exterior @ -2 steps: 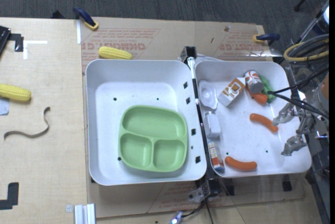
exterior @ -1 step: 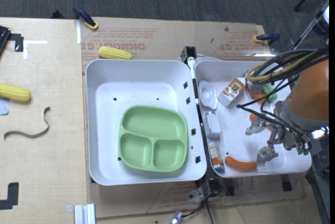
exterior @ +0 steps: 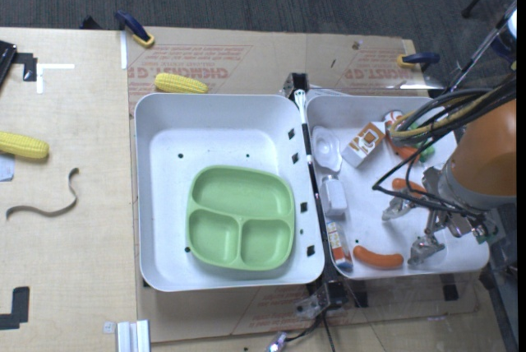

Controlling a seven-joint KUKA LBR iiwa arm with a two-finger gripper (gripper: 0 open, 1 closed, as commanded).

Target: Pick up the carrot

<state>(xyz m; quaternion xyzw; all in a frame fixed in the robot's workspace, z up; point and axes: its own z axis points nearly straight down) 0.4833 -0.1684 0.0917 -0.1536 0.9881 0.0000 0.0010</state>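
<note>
In the right bin, an orange piece with a green end, which I take for the carrot, lies at the back right, partly under the arm's cables. My gripper hangs over the bin's front right part, well in front of that piece. Its two metal fingers are spread apart with nothing between them. A thin orange strip shows just behind the fingers. An orange-red sausage-shaped item lies by the front wall, left of the gripper.
The right bin also holds a white cup, a small orange-and-white box, a grey block and a small bottle. A green divided plate lies in the left bin. Corn cobs lie outside.
</note>
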